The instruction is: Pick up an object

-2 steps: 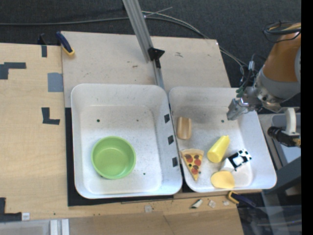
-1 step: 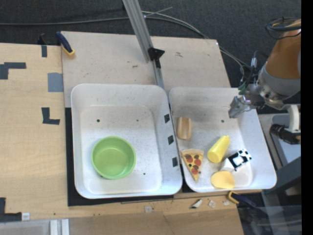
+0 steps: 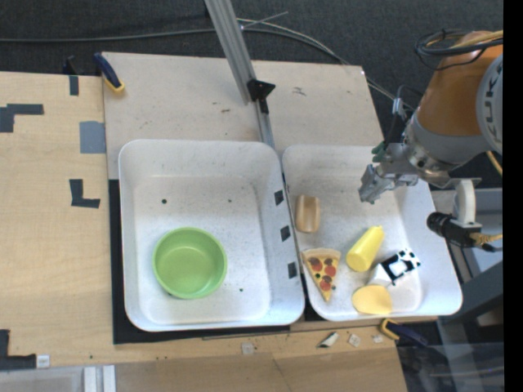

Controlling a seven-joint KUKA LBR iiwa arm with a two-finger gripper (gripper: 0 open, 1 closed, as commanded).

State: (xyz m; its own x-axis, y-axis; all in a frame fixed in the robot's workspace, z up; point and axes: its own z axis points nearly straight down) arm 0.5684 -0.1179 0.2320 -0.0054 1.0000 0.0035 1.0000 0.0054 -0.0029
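A yellow cylinder [image 3: 364,248] lies tilted in the right bin [image 3: 343,163], near its middle and closest of the loose pieces to the gripper [image 3: 373,188] — the likeliest pick, though the task names no particular object. Around it: a toy pizza slice [image 3: 322,271] just to its left, a tan bread-like piece [image 3: 307,213] farther up by the bin's left wall, a flat yellow piece [image 3: 373,300] at the near edge, and a small black-and-white block [image 3: 399,265] just right of the cylinder. The left bin [image 3: 131,170] holds a green bowl [image 3: 190,261]. The grey-and-orange arm [image 3: 458,104] reaches in from the right, its gripper poised over the upper right part of the right bin with nothing between its fingers; whether they stand apart or together cannot be told from this angle. The work appears to be at the approach stage — no grasp made. The next move would call for carrying the gripper toward the near side of the bin, lining it across the cylinder's narrow width, then descending without nudging the block beside it.
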